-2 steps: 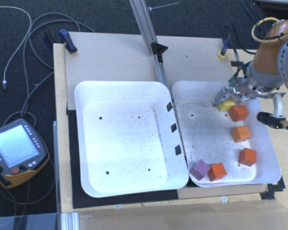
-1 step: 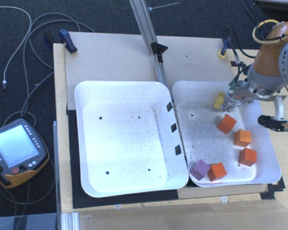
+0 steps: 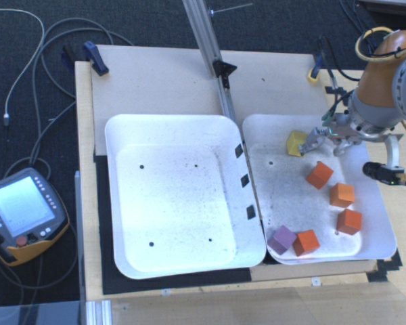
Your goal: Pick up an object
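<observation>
The right bin [image 3: 372, 249] holds several blocks. A yellow block [image 3: 296, 143] lies near its back edge. Orange cubes sit at the middle [image 3: 319, 175], further right [image 3: 342, 195] and near the right wall [image 3: 349, 221]. By the front edge, another orange cube [image 3: 306, 242] rests beside a purple block [image 3: 282, 238]. My gripper [image 3: 326, 144] hangs low over the back of this bin, just right of the yellow block and above the nearest orange cube. Its fingers stand open with nothing between them.
The left bin [image 3: 122, 141] lies beside the right one. A slanted metal pole [image 3: 204, 32] runs down to the gap between the bins. Cables and a teach pendant [image 3: 24, 212] lie on the floor to the left.
</observation>
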`<state>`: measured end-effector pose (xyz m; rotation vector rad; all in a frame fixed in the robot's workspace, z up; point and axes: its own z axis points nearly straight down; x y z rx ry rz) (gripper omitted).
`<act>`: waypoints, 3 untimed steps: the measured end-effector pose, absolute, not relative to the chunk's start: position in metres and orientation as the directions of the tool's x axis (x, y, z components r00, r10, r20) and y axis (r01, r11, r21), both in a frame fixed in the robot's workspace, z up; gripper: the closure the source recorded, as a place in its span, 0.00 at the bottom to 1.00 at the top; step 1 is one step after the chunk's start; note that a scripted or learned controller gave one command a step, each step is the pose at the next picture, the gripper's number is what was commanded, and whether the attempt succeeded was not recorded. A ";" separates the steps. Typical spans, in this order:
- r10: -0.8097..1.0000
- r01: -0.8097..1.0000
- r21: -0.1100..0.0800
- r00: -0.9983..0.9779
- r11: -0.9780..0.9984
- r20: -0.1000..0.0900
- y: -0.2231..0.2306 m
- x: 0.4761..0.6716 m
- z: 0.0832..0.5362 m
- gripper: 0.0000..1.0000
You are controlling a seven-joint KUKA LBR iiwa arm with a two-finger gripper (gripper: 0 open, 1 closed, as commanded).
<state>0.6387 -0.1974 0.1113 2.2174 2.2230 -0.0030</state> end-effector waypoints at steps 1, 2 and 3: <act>1.000 1.000 -0.010 0.000 0.000 0.005 -0.155 0.561 0.099 0.00; 1.000 1.000 0.006 -0.004 0.004 -0.001 -0.145 0.624 0.100 0.00; 1.000 1.000 0.000 -0.004 0.004 0.003 -0.106 0.601 0.145 0.00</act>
